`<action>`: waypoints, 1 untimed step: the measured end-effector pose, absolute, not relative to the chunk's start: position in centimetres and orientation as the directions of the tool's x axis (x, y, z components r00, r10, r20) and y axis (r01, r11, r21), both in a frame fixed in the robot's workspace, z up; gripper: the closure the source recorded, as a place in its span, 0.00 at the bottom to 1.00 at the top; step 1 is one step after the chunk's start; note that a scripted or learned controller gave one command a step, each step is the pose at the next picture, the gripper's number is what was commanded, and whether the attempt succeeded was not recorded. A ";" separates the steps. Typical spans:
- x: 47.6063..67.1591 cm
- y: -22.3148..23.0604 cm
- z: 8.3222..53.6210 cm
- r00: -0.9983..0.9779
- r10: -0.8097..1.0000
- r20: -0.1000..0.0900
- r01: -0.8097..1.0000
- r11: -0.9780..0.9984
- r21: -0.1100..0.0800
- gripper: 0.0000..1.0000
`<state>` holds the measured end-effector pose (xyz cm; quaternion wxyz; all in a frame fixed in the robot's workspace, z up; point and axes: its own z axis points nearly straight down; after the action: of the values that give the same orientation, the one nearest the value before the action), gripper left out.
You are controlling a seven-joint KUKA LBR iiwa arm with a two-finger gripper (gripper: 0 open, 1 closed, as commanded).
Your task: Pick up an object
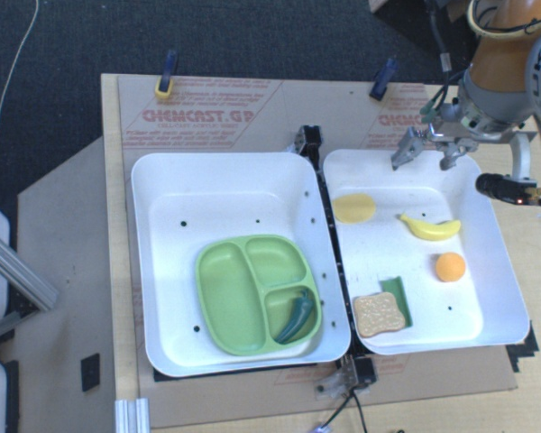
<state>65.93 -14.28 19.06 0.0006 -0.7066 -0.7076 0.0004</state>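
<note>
Your gripper (430,150) sits at the one o'clock part of the view, over the far rim of the right bin (500,269), with its two fingers spread apart and nothing between them. You can see both fingertips angled down toward the bin's far wall, clear of every object. The arm (505,52) comes in from the upper right, its orange band above the grey wrist.

In the right bin you have five candidate objects. A flat yellow disc (354,208) lies at the bin's eleven o'clock, nearest the gripper's side of the bin but well apart from the fingers. A yellow banana (430,228) lies just past centre toward one o'clock, curved, resting flat. An orange ball (450,267) sits at three o'clock, below the banana and apart from it. A slice of toast (379,314) lies at seven o'clock, overlapping a green flat piece (398,294) that shows at its upper right edge.

In the left bin (162,242) you have a green divided plate (243,287) at the bin's five o'clock. A dark green pepper (296,318) lies in the plate's lower right compartment, tilted.

Both bins rest on a cardboard sheet (252,106), held by two blue clamps (167,72) at twelve o'clock.
</note>
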 end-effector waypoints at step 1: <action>66.3 -14.4 14.7 -0.002 1.000 0.001 1.000 0.002 -0.007 0.00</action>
<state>66.28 -14.40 14.66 0.0027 -0.7066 -0.7076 0.0020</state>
